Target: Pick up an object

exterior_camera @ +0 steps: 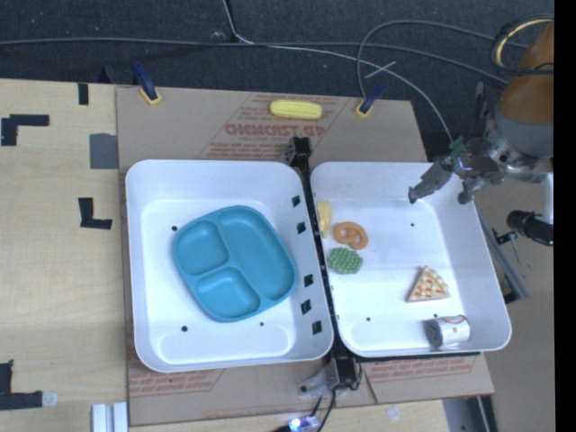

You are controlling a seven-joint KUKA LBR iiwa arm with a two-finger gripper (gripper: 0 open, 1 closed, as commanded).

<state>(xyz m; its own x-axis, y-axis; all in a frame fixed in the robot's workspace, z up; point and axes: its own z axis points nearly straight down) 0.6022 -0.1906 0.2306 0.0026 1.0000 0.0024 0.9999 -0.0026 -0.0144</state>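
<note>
So the claw [443, 184] is hovering over the top right corner of the right bin [468, 268], fingers spread apart and gripping nothing. In that bin, a pretzel [351, 234], a green round thing [345, 260] and a yellow piece [323, 216] are sitting near the left wall, with a pizza slice [428, 285] and a small cylinder [446, 331] lower right. A blue divided plate [234, 261] is lying in the left bin [153, 241].

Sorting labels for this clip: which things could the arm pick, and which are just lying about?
Candidates to pick:
pretzel
green round piece
pizza slice
yellow piece
grey and white cylinder
blue divided plate

Lying about:
yellow corn cob
cables
</note>
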